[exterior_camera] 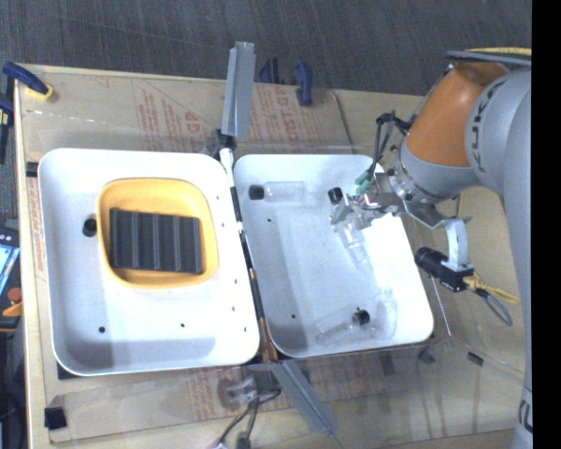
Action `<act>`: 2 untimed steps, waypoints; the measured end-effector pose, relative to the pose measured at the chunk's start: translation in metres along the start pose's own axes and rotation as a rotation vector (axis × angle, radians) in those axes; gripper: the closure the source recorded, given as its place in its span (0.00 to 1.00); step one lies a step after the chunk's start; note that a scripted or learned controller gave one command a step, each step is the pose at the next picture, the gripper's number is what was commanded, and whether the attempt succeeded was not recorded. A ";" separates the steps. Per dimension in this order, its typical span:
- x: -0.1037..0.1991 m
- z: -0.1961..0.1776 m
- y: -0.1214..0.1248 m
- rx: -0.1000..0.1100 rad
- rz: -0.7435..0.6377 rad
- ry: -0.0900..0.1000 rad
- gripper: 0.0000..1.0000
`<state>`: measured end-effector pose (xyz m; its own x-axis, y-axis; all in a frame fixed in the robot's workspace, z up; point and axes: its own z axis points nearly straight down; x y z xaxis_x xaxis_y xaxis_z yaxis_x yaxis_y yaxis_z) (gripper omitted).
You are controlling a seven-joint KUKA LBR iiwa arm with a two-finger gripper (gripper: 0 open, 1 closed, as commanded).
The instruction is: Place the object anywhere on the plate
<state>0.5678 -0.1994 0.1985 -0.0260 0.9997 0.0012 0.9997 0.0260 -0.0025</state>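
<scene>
The left bin holds a yellow plate with rounded corners, sitting toward the bin's 12 o'clock side. A dark ridged insert lies on the plate's middle. A small black knob rests on the bin floor just off the plate's 9 o'clock edge.

The right bin lies just beside the first, their rims touching along the middle seam. At its 11 o'clock corner sits a small black-capped clear item. Near its 5 o'clock corner lies a clear plastic bottle with a black cap, on its side on the bin floor, well apart from the plate. Another clear, slender object lies on the floor near the bin's 2 o'clock area, just below the tool.

The gripper hangs over the right bin's 1 o'clock area, at the end of the grey arm with its orange band reaching in from 3 o'clock. I cannot tell whether it is apart, together or clamped on anything; the clear parts blur against the white floor.
</scene>
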 end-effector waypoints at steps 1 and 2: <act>0.098 -0.048 0.014 -0.001 -0.155 -0.001 1.00; 0.163 -0.017 0.040 0.004 -0.243 0.000 1.00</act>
<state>0.6039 -0.0357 0.2160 -0.2661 0.9639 0.0025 0.9639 0.2661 -0.0062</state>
